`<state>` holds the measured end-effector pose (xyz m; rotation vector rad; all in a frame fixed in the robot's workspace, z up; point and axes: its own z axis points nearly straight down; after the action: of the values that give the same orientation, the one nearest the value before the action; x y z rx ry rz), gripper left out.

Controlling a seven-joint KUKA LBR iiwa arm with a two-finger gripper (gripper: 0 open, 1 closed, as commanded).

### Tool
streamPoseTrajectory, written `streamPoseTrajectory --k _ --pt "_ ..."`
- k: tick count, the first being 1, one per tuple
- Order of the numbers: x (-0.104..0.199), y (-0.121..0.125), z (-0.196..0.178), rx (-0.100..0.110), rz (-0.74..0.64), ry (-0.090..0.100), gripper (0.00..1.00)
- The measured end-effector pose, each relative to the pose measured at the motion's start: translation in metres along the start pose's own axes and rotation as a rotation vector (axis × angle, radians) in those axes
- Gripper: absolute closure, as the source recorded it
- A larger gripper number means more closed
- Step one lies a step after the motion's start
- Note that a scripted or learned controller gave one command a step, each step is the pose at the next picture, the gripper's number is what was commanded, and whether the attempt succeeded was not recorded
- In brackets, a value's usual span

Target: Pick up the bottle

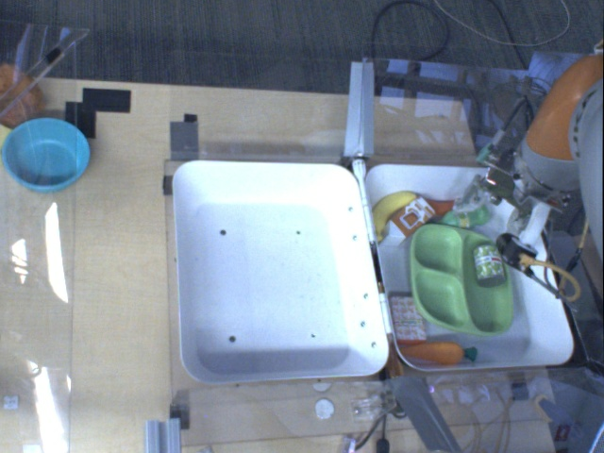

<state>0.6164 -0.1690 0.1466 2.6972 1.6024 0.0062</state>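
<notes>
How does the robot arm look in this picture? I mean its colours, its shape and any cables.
The arm is a rounded grey body with an orange band above the wrist. Its gripper is a cluster of pale metal and dark parts. A thin yellowish cable loop hangs beside it.

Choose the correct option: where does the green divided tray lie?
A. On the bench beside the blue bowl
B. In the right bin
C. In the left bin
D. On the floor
B: the green divided tray lies inside the right bin, with a banana near its upper-left corner and a carrot below it.
</notes>
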Motion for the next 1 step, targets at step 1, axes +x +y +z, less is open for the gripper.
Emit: streamPoseTrajectory --k 1 --pt "0.0174 -0.0173 0.0379 -0.011 -0.095 0.003 0.00"
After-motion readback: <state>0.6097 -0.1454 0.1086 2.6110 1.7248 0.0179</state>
